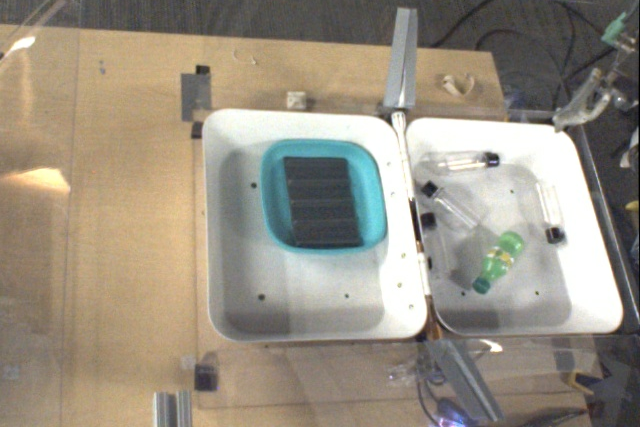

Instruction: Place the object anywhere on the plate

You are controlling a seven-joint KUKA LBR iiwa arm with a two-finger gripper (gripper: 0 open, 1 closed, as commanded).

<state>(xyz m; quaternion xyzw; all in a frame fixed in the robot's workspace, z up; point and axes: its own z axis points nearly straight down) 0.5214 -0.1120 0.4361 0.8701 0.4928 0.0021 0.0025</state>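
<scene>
Lying in the right bin [590, 215] are the loose objects: a small green bottle [497, 262] tilted on its side near that bin's middle, toward the near edge, with its darker green cap end pointing to the near-left corner. Around it lie three clear tubes with black caps. One tube [462, 160] lies along the far edge, its cap toward the right. Another tube [549, 211] lies close to the right wall, cap toward the near side. A third tube [448, 205] lies near the left wall, slanted, with black caps or bits beside it. No writing or label can be read on any of them; they are too small and blurred.

The left bin [225, 245] holds the plate [372, 205], a teal rounded-square dish set toward the far edge, a little right of centre. A dark ribbed block [320, 202] sits on the plate and covers most of its floor, with the teal rim showing all round.

Both bins touch along their shared edge and rest on a tan bench [110, 245]. A grey bar [402, 60] stands at the far end of the seam between them.
</scene>
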